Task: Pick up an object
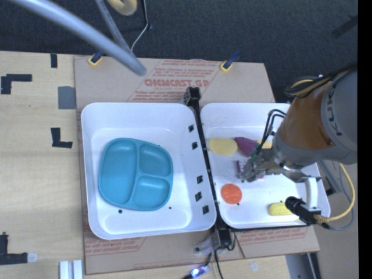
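The right bin (232,217) holds a pale yellow oval object (222,146), a purple object (246,145), an orange-red round object (231,193) and a small yellow object (279,209). My gripper (249,172) hangs low inside this bin, just below the purple object and up and right of the orange one. The grey arm with its orange band (305,127) reaches in from the right and covers the bin's right part.
The left bin (93,118) holds a blue divided plate (136,174). A black divider (200,156) runs between the bins. A grey pole (75,22) crosses the top left. Cables (340,205) loop at the right bin's outer edge.
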